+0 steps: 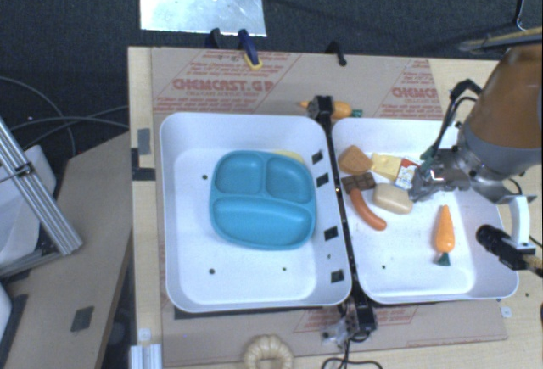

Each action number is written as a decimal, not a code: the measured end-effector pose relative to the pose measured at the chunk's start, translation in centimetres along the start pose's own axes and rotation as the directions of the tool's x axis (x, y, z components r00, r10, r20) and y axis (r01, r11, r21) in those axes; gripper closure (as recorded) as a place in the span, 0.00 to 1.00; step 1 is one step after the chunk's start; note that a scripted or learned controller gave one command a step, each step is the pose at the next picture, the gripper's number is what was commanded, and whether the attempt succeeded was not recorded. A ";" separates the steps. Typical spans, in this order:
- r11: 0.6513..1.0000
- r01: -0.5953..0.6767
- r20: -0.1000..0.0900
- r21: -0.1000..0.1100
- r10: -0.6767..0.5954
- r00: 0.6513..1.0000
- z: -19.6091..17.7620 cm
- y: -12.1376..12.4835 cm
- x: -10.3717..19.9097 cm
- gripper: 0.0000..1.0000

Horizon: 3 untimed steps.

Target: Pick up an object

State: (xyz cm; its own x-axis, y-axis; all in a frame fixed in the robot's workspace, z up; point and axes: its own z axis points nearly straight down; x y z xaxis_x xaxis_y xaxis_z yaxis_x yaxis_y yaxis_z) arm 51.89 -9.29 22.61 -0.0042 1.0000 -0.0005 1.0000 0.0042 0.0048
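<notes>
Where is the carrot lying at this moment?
In the camera view the carrot lies in the right bin, toward its right side, apart from the food cluster, just below the gripper.

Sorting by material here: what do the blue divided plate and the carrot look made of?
Blue divided plate: likely moulded plastic, with a smooth, even colour and soft sheen. Carrot: probably toy plastic or rubber, with uniform orange and a tidy green tip; too small to be sure.

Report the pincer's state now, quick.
Pincer: down in the right bin among the toy food; open or closed cannot be told.
</notes>
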 end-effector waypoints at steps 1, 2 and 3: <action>1.000 0.005 -0.001 -0.001 -0.005 1.000 -0.5 4.6 3.3 1.00; 1.000 0.005 -0.002 0.001 -0.005 1.000 0.4 8.5 6.6 1.00; 1.000 0.004 -0.003 0.002 -0.004 1.000 0.7 10.8 10.7 1.00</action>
State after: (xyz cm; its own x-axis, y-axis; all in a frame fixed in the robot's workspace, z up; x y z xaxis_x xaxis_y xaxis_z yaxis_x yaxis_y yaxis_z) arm 62.66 1.49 21.96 -0.0085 1.0000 0.0023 1.0000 0.0085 0.0030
